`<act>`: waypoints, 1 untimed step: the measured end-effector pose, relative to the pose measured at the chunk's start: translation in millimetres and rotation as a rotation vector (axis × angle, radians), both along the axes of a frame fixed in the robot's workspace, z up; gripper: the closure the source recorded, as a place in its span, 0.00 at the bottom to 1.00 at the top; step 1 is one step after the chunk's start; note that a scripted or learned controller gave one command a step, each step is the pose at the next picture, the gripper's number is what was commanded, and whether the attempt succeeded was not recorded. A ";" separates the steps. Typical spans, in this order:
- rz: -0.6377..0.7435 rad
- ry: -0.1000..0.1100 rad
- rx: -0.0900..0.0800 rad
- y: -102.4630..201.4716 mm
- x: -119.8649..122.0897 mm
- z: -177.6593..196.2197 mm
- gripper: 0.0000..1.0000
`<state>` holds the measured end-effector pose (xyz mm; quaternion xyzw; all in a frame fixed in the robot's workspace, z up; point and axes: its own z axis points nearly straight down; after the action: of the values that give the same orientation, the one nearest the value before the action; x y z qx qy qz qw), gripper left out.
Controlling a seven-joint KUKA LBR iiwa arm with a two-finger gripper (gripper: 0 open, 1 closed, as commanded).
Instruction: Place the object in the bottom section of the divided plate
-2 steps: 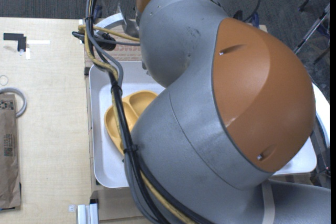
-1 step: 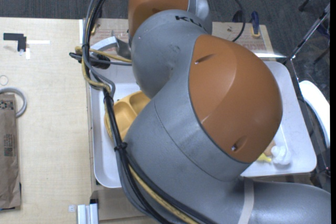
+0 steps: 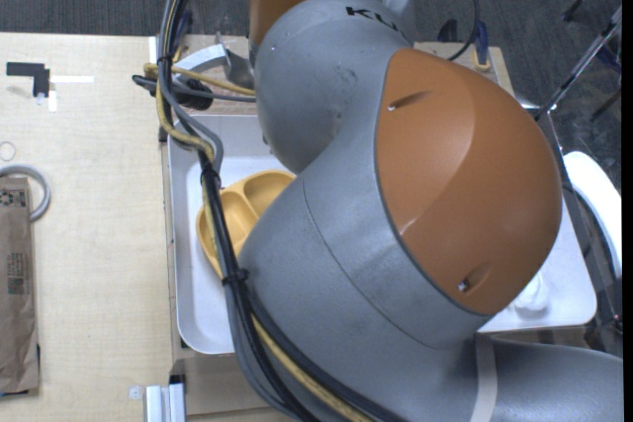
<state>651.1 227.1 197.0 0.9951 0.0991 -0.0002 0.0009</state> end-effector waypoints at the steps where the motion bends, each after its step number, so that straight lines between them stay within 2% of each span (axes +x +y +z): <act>1: 0.005 0.004 -0.001 0.4 -2.1 -62.2 1.00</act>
<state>649.0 227.5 134.8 0.9948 0.1014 -0.0021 0.0013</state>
